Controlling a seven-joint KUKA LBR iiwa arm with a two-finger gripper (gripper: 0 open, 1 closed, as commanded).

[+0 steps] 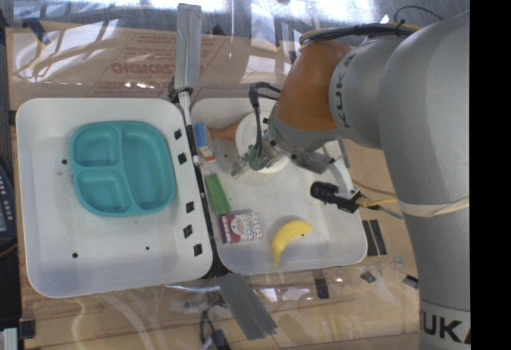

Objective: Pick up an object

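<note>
My gripper [246, 162] reaches down into the right bin [339, 248], in its upper left part, over a white round object [271, 165] that the wrist partly hides. A green flat bar [216, 193] lies just below and to the left of the gripper. Toward the bin's front lie a yellow banana [289, 236] and a small pink and white box [240, 226]. A blue and white item [202, 141] sits by the left wall, and an orange item [226, 133] peeks out behind the wrist.
The left bin [48, 252] holds a teal divided plate [122, 166]. A row of black clips runs along the divider [192, 204] between the bins. The arm's grey body and a black cable fitting [331, 195] cover the right bin's right side.
</note>
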